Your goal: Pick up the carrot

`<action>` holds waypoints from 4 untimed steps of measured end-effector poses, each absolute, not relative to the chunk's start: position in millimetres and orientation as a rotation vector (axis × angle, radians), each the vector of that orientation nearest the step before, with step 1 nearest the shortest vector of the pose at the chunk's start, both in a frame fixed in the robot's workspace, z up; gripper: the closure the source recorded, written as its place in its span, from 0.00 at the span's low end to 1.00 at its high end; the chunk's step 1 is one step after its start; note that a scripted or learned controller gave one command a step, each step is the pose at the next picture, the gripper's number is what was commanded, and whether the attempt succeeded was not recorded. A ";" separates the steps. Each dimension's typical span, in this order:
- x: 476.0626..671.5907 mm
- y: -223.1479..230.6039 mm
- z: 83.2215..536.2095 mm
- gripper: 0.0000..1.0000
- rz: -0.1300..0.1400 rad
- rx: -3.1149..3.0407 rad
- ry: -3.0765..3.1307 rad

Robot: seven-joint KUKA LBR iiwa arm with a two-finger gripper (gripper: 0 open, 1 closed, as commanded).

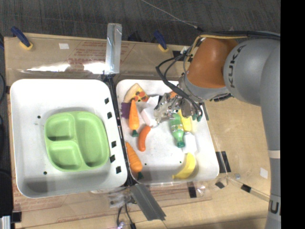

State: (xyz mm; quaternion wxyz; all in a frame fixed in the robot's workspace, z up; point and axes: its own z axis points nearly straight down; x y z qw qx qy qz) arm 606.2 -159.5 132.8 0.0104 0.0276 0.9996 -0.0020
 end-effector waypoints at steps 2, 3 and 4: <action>647.3 -172.4 283.9 1.00 -0.002 0.583 3.081; 596.7 -187.6 295.4 1.00 -0.002 0.425 3.111; 636.4 -209.0 359.3 1.00 -0.004 0.113 3.135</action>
